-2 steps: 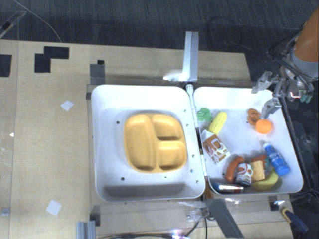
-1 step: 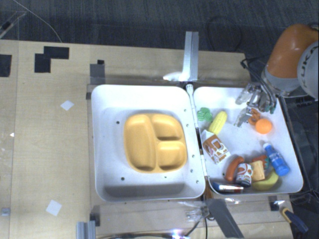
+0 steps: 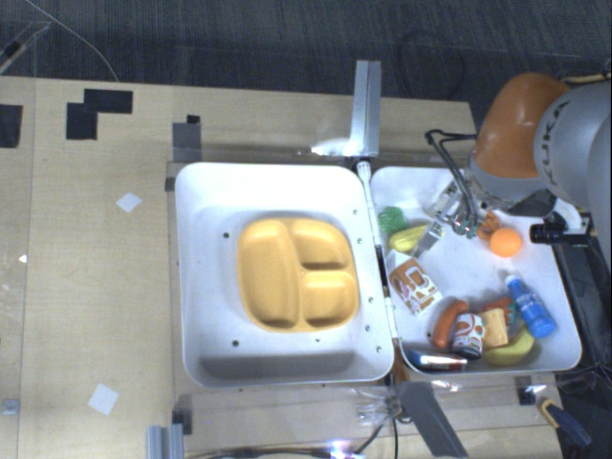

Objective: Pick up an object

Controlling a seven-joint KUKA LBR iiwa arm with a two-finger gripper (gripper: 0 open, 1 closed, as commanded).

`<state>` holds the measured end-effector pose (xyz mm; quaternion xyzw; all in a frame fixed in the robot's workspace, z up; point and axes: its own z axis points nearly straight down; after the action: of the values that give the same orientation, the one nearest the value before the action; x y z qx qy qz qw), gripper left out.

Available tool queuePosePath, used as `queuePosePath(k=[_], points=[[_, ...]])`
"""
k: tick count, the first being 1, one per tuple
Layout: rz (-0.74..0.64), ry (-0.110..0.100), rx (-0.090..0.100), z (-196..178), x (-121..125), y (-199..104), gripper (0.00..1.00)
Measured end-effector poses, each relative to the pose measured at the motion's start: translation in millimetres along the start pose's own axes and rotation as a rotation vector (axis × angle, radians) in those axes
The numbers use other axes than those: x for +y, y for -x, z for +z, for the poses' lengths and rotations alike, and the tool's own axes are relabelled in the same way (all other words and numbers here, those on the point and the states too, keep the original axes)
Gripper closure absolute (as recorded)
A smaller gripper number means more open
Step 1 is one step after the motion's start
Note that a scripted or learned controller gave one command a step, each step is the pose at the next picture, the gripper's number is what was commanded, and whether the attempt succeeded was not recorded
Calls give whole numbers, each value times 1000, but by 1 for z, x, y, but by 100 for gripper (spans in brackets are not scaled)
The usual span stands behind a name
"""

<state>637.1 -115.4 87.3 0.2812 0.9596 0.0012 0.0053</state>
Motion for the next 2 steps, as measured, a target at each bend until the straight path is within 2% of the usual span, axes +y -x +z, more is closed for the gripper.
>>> queuePosePath(k=[1, 2], points=[[-8, 4, -10, -11, 3, 3, 100], [148, 4, -7, -2, -16, -30, 100]])
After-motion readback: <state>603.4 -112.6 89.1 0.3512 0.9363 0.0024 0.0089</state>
